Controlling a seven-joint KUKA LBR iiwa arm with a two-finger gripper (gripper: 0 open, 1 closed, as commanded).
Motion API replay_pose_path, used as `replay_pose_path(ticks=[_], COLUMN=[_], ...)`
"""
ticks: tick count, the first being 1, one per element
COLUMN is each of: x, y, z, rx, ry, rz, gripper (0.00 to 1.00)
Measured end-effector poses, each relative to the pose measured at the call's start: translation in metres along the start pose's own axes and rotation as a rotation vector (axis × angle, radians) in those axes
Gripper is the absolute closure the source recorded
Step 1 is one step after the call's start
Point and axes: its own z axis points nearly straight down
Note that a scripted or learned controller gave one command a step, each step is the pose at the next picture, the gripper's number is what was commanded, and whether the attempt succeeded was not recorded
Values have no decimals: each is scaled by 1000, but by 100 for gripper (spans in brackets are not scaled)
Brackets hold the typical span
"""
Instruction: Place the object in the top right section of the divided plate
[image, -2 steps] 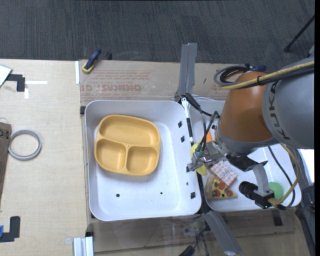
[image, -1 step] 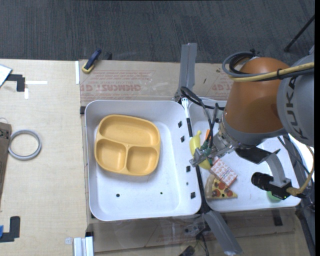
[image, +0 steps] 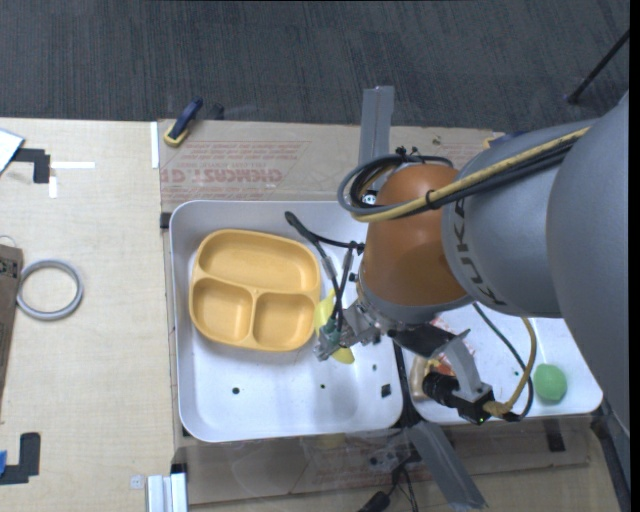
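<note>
Hand hovering beside the plate's right edge.
The hand (image: 335, 340) is sitting at mid-frame, apparently pinching a yellow object (image: 326, 312), though I cannot tell surely; the plate (image: 255, 289) is lying just left, its target section up-left.

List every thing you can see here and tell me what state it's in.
Plate: upright in the left bin, sections bare.
Yellow object: off the plate, at its right edge, beside the gripper.
Gripper: low over the left bin, right of the plate.
Green ball: resting in the right bin.
Tape roll: flat on the bench.
</note>
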Motion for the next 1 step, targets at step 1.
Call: replay_pose_path(ticks=[1], x=[54], y=[25], z=[-8], rx=[-2], ry=[-1], rz=[-297], gripper=[100])
